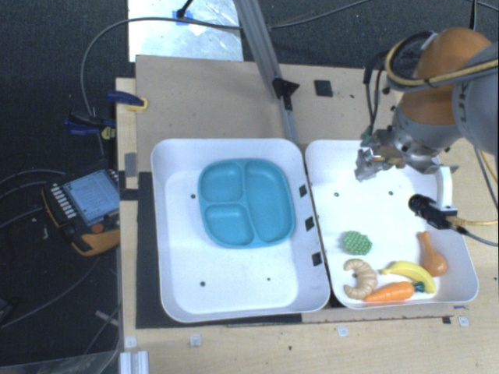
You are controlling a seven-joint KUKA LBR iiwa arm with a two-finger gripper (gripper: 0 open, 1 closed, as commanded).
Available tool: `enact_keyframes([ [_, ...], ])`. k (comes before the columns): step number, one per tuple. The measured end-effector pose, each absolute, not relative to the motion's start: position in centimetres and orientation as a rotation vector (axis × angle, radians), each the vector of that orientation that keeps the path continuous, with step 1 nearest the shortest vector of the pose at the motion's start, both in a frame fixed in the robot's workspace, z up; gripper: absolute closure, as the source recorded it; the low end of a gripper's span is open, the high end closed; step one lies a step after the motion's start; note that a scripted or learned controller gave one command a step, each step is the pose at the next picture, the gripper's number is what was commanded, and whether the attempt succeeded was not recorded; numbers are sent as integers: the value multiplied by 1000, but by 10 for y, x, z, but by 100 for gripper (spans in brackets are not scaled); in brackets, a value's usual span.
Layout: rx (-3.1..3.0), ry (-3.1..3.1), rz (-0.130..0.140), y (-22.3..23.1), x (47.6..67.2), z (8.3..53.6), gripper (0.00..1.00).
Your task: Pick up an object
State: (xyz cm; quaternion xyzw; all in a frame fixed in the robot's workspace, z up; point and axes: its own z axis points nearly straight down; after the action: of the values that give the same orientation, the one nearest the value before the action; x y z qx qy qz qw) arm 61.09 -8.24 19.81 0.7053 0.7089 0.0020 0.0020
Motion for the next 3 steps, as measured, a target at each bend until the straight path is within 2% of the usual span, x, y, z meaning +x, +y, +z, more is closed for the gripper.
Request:
enact_keyframes([
  [1,2211,2225,6,-82,612,247,100],
  [2,2213,2232,0,-35,592,233,100],
  [3,2213,2233,0,9,562,233,100],
])
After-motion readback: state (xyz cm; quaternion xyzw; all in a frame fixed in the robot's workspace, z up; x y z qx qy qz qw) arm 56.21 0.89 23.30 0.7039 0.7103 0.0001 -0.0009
